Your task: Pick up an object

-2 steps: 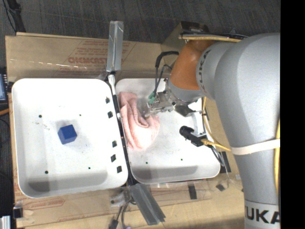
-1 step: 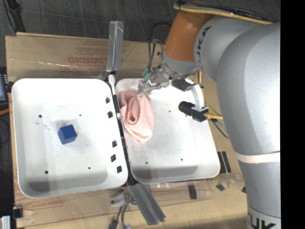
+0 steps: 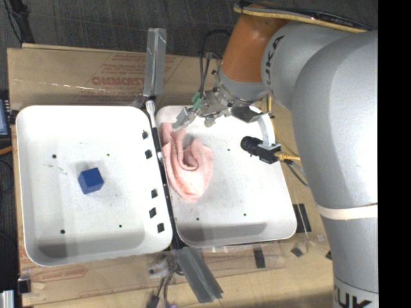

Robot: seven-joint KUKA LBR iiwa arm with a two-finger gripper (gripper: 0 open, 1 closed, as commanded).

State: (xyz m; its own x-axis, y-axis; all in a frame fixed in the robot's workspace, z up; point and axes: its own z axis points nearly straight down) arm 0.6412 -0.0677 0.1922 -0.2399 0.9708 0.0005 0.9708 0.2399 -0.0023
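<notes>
A crumpled pink cloth [image 3: 189, 164] lies in the left half of the right bin [image 3: 257, 197], against the divider between the bins. My gripper [image 3: 184, 117] hangs at the far left corner of that bin, just above the cloth's upper end. I cannot tell whether it touches the cloth. A small blue cube [image 3: 90, 179] sits alone on the floor of the left bin [image 3: 77, 236], well away from the gripper.
The grey arm with its orange band [image 3: 250, 50] fills the right side and overhangs the right bin's far edge. A black cable fitting [image 3: 257, 147] juts over that bin. A metal post [image 3: 154, 63] rises behind the divider.
</notes>
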